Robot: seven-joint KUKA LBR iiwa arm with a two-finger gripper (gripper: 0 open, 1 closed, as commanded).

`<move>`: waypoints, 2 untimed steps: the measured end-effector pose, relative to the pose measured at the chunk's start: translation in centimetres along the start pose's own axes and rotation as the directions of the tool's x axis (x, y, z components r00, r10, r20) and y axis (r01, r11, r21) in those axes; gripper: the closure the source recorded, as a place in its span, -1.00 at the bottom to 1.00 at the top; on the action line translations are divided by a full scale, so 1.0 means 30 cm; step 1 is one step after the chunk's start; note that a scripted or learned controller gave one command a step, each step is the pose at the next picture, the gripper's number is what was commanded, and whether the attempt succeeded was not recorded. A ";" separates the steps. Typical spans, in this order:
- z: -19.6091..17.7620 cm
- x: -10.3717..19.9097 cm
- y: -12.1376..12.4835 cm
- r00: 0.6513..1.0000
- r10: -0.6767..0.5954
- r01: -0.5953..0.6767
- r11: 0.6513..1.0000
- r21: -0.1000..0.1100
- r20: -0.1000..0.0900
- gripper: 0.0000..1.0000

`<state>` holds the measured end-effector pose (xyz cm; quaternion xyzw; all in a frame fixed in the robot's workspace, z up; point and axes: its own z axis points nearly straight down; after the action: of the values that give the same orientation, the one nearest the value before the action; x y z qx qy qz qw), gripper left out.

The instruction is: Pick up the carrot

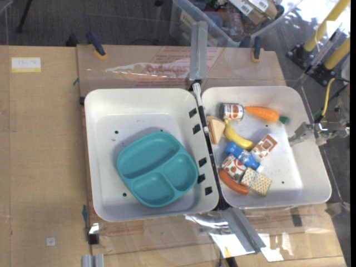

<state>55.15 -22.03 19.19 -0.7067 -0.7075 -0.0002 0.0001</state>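
Carrot first: the orange toy carrot with a green tip (263, 113) lies on its side near the far wall of the right white bin (311, 174), its green end pointing toward the right wall. Just left of it stands a small red-and-white can (233, 112), close but with a thin gap between them. Below the can are a pale wedge-shaped toy slice (216, 129) and a yellow plastic banana (238, 137), the banana's upper end touching the wedge. Further toward the near side sit a brown-and-white carton (265, 146), a blue-and-white bottle-like item (243, 156), 2 small printed boxes (245, 174) and a red-orange sausage-shaped toy (233, 183), all bunched together in the bin's left half.

The gripper (296, 136) reaches in over the right bin's right rim, its metal tip low and pointing left, well apart from the carrot and touching none of the toys. Whether it is apart or together cannot be told from this view.

The left white bin (105, 107) holds 1 teal plastic divided plate (157, 168) with 3 compartments, lying flat on the bin floor. Both bins rest on the light wooden counter (33, 149).
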 end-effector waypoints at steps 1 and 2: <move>0.084 0.297 0.223 0.998 -0.059 0.059 0.998 -0.003 0.001 -1.00; 0.269 0.372 0.086 0.987 -0.161 0.162 0.985 -0.054 0.025 -1.00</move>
<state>57.72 -10.87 11.12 -0.6469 -0.7620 -0.0125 -0.0269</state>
